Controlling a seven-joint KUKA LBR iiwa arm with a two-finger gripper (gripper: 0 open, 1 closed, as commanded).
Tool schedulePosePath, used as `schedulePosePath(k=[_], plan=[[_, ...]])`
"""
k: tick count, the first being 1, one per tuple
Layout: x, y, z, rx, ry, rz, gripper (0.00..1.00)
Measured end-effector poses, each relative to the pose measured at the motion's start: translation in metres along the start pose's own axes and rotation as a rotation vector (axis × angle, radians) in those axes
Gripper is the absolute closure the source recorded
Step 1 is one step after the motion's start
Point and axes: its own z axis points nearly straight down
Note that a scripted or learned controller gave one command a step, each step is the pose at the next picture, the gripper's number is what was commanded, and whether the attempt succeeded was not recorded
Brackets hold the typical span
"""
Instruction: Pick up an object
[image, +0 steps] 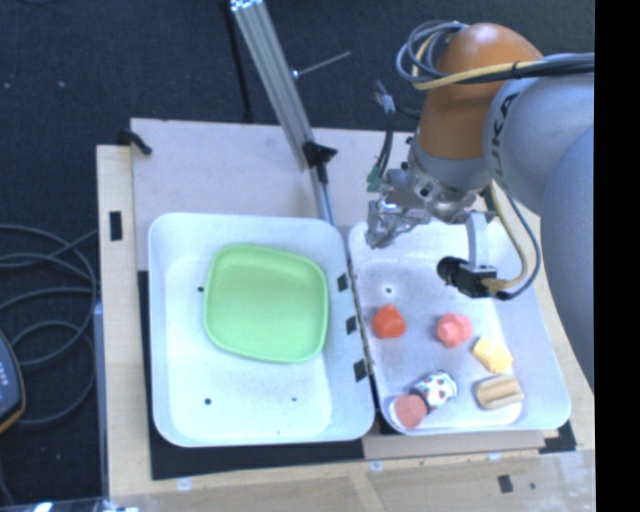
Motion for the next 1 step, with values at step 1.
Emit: schedulePosePath(k=[1], plan=[[0.0471, 0.0063, 0.0045, 0.0, 0.0, 0.001, 1.0]])
